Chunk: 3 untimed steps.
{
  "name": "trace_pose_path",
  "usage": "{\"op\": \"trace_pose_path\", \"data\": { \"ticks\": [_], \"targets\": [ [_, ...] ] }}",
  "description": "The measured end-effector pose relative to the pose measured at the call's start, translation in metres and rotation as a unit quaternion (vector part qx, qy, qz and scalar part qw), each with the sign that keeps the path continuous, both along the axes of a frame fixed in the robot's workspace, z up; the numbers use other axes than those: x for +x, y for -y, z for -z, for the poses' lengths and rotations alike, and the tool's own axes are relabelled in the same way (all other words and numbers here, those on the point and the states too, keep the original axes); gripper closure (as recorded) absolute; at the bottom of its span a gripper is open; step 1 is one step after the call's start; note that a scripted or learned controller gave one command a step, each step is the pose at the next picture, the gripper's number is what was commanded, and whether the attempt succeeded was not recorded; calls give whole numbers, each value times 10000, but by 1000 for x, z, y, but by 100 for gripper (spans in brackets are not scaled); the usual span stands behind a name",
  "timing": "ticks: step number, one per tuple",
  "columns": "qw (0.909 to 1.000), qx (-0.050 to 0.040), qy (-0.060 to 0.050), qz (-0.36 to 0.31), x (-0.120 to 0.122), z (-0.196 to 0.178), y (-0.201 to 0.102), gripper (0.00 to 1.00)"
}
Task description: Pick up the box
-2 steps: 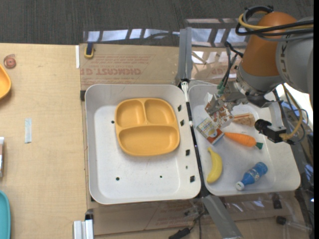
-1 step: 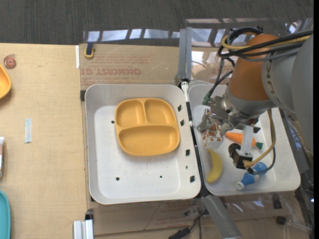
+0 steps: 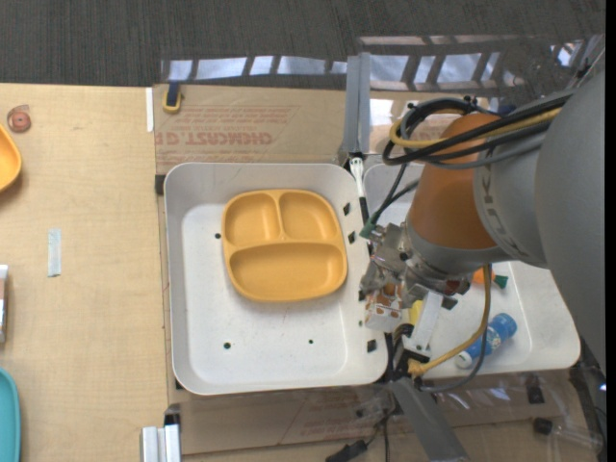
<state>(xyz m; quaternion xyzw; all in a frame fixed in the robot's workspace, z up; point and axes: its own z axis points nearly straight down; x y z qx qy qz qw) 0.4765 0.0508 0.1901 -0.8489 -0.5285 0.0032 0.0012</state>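
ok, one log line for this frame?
arm: over right bin | gripper: at the bins' shared edge, fingers hidden | box: small, right under gripper, hold unconfirmed | left bin: yellow divided plate

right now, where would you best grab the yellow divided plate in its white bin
The yellow three-compartment plate lies flat in the white bin, so probably take its raised rim on the edge nearest the grey arm, coming straight down, jaws astride the rim.
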Motion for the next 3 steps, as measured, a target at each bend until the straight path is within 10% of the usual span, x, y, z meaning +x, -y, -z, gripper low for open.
{"op": "trace_pose_path", "data": {
  "ticks": [1, 2, 3],
  "targets": [
    [9724, 6, -11, 2334, -1, 60, -70, 100],
    [9716, -20, 0, 2366, -1, 60, -65, 0],
    [9908, -16, 12, 1353, 54, 0, -8, 0]
  ]
}}
